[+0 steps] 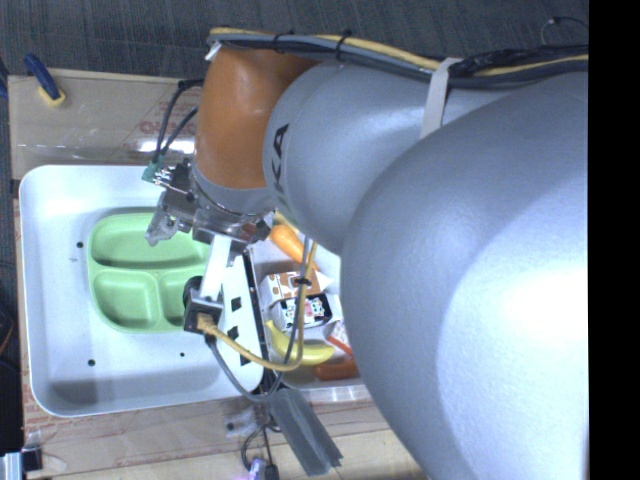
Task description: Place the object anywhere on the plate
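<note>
One step in hand, by the look of it: reaching with the gripper (pixel 162 228) low over the upper compartment of the green plate (pixel 130 303) in the left bin (pixel 50 368). Unable to tell whether the jaws are apart or together, and seeing nothing clamped between them, so treating the grasp as unproven. Finding the likely objects lying in the right bin (pixel 340 395), half under the arm: a carrot (pixel 287 240), a printed carton (pixel 300 306), a banana (pixel 305 353); not telling which is meant. Doing it well probably means centring over one compartment, avoiding the dividing ridge, lowering gently and releasing close above. Working over a pale wooden desk (pixel 100 108), with dark carpet (pixel 100 8) beyond and a small blue and yellow thing (pixel 42 78) lying at the far corner.
</note>
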